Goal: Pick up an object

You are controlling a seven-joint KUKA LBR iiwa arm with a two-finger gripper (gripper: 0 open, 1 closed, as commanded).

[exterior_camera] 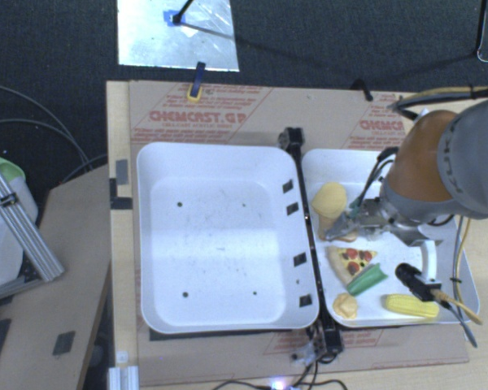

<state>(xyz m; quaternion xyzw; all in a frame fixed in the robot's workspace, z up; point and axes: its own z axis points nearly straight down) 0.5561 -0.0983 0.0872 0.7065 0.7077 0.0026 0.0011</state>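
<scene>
1. Two shallow white bins sit side by side on the desk (252, 108), which is covered by a sheet of brown cardboard with red lettering.
2. The left bin (220, 242) shows only its bare white floor.
3. The right bin (350, 165) holds all the loose things: a round yellow fruit (329, 198) near its left wall, a pizza slice (354, 260) below that, a green piece (366, 279) just beside the slice's lower edge, a small yellow lump (346, 305) in the near left corner, and a corn cob (411, 305) along the near wall.
4. The arm (439, 161) reaches in from the right and bends down over the right bin.
5. The gripper (342, 230) is low in that bin, between the yellow fruit and the pizza slice and close to both. Whether it is open or closed I cannot tell from this angle.
6. Nothing can be seen held in it, and every object lies on the bin floor.
</scene>
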